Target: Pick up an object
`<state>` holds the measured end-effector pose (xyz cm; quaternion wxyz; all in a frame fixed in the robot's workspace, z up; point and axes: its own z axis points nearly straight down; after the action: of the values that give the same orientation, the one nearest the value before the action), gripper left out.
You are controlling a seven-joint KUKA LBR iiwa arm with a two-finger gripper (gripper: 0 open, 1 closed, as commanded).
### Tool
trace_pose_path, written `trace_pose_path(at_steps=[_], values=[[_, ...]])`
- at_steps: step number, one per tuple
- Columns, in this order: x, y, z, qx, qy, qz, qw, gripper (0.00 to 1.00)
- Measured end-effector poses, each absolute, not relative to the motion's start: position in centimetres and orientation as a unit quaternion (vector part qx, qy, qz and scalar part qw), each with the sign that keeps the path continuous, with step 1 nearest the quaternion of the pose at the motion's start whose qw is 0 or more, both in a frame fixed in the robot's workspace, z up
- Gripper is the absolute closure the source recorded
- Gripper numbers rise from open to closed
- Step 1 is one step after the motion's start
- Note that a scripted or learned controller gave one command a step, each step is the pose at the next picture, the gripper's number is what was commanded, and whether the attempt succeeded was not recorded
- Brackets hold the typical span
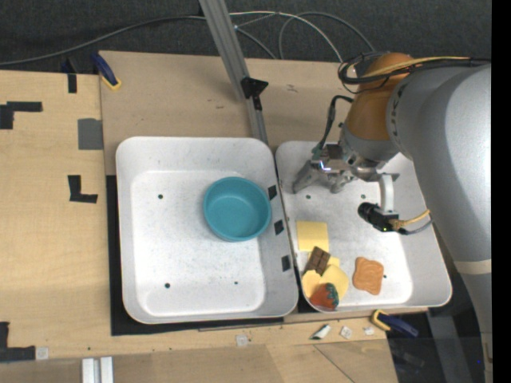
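Small white scraps (334, 331) and a blue clamp (393, 323) lie on the bench edge at the bottom of the frame, just below the right bin. Tan plywood forms the bench (48, 254), with black tape marks (80, 190) on its left part and a second blue clamp (107, 70) at upper left. A dark mat (116, 294) shows under the bins. Along the top of the frame the background is dark, crossed by loose cables (287, 22), and a grey metal post (227, 42) slants down to the gap between the bins.

The things to pick are small food-like pieces, all lying in the lower part of the right bin (343, 214). A pale yellow block (312, 234) lies flat, with a brown ridged piece (318, 259) touching its lower edge. Below that sit a yellow rounded piece (334, 278) and a red and green piece (324, 295) against the bin's lower rim. An orange textured slab (368, 275) lies just to their right, apart from them.

The left bin (160, 254) holds one blue bowl (235, 207), upright, near its right wall.

The gripper (318, 187) is over the upper part of the right bin, above the yellow block in the frame and not touching it. Its two grey fingers (302, 180) are spread apart with nothing between them.
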<state>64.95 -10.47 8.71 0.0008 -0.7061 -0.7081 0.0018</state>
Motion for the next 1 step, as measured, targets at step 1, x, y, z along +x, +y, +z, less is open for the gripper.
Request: trace_pose_path(at_steps=[1], values=[[64.97, -10.4, 9.75, -0.706, -0.709, 0.0015, 0.001, 1.0]])
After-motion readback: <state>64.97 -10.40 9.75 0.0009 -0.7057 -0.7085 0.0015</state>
